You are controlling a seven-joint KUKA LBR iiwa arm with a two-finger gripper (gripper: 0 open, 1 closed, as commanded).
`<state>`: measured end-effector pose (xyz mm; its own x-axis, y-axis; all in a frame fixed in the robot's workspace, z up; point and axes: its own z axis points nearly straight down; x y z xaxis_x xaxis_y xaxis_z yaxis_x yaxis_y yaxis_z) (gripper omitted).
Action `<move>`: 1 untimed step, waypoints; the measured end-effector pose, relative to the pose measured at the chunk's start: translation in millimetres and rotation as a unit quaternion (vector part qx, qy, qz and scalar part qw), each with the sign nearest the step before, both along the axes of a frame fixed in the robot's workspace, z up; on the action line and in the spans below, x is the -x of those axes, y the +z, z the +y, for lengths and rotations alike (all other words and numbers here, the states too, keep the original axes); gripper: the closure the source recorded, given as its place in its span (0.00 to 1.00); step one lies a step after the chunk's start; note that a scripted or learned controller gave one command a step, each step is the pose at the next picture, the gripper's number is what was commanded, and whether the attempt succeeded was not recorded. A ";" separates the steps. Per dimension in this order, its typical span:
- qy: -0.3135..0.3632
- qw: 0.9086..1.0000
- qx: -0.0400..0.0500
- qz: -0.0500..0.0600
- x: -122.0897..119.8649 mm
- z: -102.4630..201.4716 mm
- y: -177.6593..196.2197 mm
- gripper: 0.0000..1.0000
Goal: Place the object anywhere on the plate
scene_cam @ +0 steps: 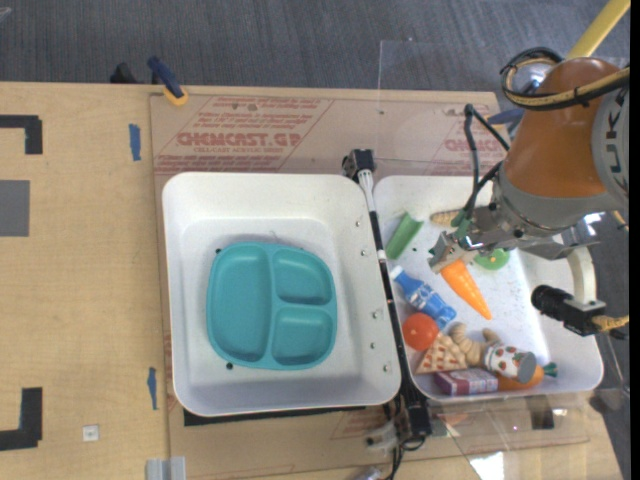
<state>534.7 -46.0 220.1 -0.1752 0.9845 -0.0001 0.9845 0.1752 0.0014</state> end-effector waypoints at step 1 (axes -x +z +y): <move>-0.091 0.996 -0.001 0.005 55.7 61.2 -7.9 1.00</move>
<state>479.0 15.2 212.2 0.0069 1.0000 0.0029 0.9999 -0.0069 -0.0085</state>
